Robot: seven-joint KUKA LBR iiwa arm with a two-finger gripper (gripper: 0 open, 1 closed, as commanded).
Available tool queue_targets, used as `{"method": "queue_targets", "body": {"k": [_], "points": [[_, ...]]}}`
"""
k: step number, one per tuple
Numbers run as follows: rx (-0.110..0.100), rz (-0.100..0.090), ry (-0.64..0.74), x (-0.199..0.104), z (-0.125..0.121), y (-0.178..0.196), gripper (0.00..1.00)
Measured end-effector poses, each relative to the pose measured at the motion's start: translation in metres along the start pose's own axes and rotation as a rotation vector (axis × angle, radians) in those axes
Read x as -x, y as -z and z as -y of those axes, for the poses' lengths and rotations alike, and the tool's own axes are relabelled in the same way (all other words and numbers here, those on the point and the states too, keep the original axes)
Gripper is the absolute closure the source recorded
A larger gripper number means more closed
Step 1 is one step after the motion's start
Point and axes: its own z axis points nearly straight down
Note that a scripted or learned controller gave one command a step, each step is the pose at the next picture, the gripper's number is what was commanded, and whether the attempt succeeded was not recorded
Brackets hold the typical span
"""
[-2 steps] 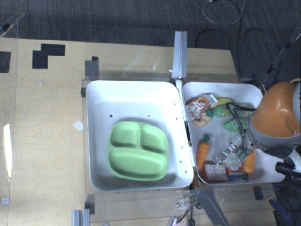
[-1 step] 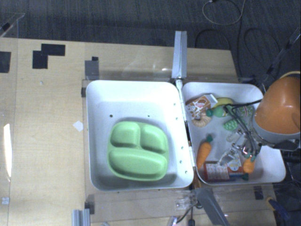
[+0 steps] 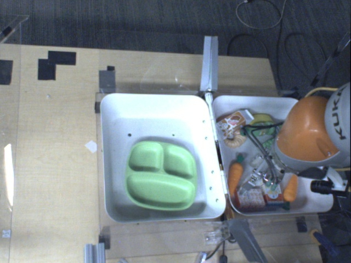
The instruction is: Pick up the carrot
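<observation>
End effector point(image 3: 267, 175) of the grey arm point(image 3: 312, 127), a cluster of metal parts and cables below the orange band, hangs over the middle of the right bin point(image 3: 323, 201); whether it is open or closed, and whether it grips anything, cannot be told. Just left of the end effector, near the right bin's left wall, lies the carrot point(image 3: 235, 177), upright in the view with its green top uppermost, while a second orange piece point(image 3: 290, 188) lies to the end effector's right and a snack packet point(image 3: 233, 126) above the carrot. Left of the right bin, the left bin point(image 3: 115, 147) holds a green divided tray point(image 3: 162, 175), both bins standing on the desk point(image 3: 49, 158).
</observation>
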Motion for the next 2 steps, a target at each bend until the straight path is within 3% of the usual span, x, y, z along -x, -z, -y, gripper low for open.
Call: {"method": "queue_targets", "body": {"k": [1,2], "points": [[-0.006,-0.016,-0.091,0.034,-0.006,0.04,0.0],[-0.004,-0.012,-0.079,0.036,0.042,-0.002,0.0]]}}
